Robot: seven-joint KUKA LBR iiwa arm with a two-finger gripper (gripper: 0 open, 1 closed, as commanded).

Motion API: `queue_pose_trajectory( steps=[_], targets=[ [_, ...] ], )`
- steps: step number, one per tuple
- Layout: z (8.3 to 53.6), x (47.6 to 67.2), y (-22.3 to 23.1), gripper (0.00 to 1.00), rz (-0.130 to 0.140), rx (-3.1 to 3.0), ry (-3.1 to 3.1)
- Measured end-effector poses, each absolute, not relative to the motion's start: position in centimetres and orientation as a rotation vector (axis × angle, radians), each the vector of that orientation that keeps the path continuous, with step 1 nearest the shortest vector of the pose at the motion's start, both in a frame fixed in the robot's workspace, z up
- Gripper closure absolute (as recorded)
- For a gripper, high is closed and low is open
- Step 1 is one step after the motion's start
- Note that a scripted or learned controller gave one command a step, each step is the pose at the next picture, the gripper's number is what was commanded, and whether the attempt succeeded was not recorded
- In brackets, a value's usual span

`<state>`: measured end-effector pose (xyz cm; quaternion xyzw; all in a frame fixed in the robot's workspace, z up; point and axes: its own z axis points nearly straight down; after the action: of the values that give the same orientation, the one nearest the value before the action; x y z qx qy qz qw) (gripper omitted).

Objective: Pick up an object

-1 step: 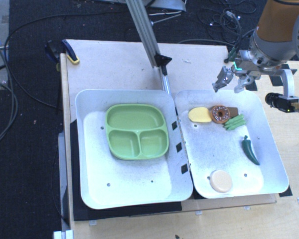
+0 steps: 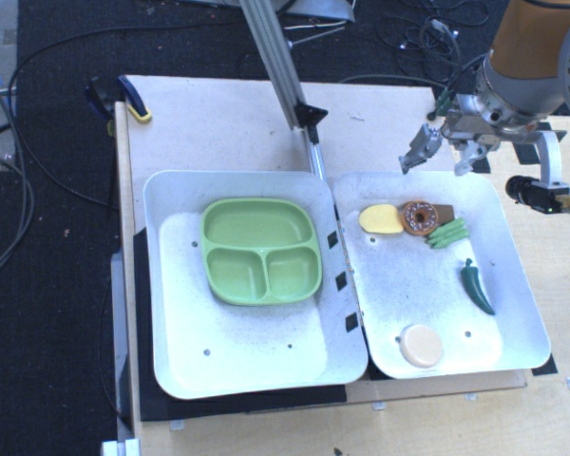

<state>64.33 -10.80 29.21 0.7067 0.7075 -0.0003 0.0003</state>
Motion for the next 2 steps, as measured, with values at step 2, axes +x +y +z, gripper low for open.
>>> queue_pose_trajectory(
  steps=[2],
  targets=[
    [20.2,64.9,-10.5,0.00,-0.005,2.223,2.223]
  ],
)
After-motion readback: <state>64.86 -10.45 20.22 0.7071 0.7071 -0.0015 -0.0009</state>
